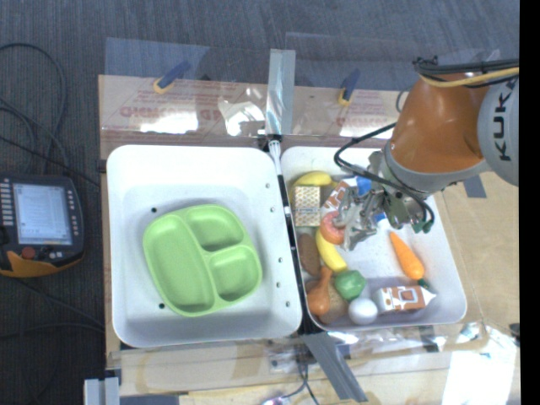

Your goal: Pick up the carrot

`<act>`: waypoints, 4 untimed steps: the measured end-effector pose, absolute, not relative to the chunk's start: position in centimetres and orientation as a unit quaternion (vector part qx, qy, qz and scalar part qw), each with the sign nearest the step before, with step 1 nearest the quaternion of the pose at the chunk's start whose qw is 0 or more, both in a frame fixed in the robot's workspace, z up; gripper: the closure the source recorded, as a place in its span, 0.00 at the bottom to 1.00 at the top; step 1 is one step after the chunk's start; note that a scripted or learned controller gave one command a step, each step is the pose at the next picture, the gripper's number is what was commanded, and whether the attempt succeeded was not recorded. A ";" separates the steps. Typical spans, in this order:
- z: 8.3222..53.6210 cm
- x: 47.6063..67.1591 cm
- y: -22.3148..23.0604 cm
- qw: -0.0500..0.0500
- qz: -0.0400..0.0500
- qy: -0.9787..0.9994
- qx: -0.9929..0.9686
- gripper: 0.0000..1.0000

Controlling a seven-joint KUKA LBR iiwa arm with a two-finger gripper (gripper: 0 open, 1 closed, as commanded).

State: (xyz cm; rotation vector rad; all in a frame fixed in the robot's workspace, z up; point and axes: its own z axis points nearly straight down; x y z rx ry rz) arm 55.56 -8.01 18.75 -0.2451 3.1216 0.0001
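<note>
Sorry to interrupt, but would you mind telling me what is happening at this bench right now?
A KUKA arm reaches in from the right, its gripper low over the right bin, which holds a jumble of toy food. The carrot it is meant to pick up lies loose in that bin, just right of the gripper, not between the fingers. The left bin holds a green divided tray.
</note>
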 end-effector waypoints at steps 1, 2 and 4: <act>20.1 53.7 -15.1 0.002 -0.001 0.974 -0.227 1.00; 24.4 53.7 -19.4 0.002 -0.001 0.949 -0.315 1.00; 33.8 65.4 -20.4 0.004 -0.001 0.950 -0.311 1.00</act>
